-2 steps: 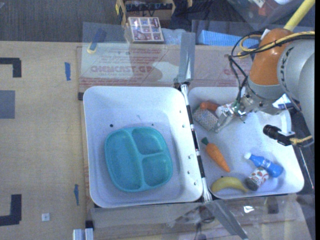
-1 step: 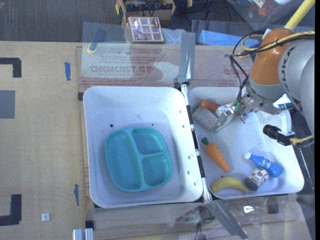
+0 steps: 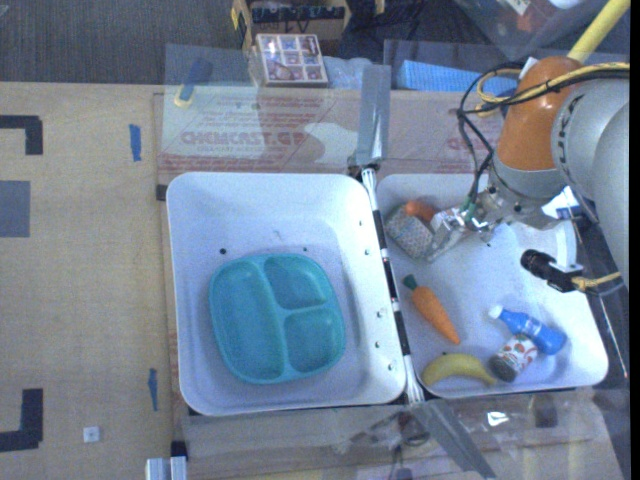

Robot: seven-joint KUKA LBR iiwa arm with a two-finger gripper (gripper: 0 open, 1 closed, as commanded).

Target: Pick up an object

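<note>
In the right bin (image 3: 590,368), a grey speckled block (image 3: 407,234) lies near the far left corner with a small orange piece (image 3: 420,209) just behind it. My gripper (image 3: 452,224) is low over the bin, right beside the grey block's right edge. A carrot (image 3: 432,308) lies in the bin's middle left. A banana (image 3: 458,370) rests at the near edge. A blue bottle (image 3: 530,330) and a small patterned can (image 3: 512,356) lie at the near right.
The left bin (image 3: 200,208) holds a teal divided plate (image 3: 278,316). The arm's orange band (image 3: 535,118) and grey body overhang the right bin's far right corner. A black cable fitting (image 3: 548,268) sticks out over the right bin's right side.
</note>
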